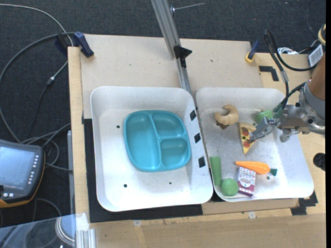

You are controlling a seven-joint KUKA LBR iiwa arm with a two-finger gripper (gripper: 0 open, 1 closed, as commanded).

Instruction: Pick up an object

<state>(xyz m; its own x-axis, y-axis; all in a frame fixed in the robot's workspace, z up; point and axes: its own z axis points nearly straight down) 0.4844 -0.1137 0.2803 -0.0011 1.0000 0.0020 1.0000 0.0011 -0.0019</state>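
The right bin (289, 187) holds several toys. A tan peanut-shaped piece (226, 115) lies at its back left. A pizza slice (246, 137) is in the middle, and an orange carrot (253, 166) lies in front of it. A small red and white box (246, 182) sits near the front rim, beside a green vegetable (221, 175). My gripper (262, 128) reaches in from the right and hangs just right of the pizza slice's upper end. A small green object (266, 115) shows right behind the gripper, partly hidden by it.
The left bin (103, 154) holds a teal divided plate (156, 140). A grey metal pole (166, 22) slants up from between the bins. Clamps sit at the bench's back corners, with cables at the far right and a pendant at the left.
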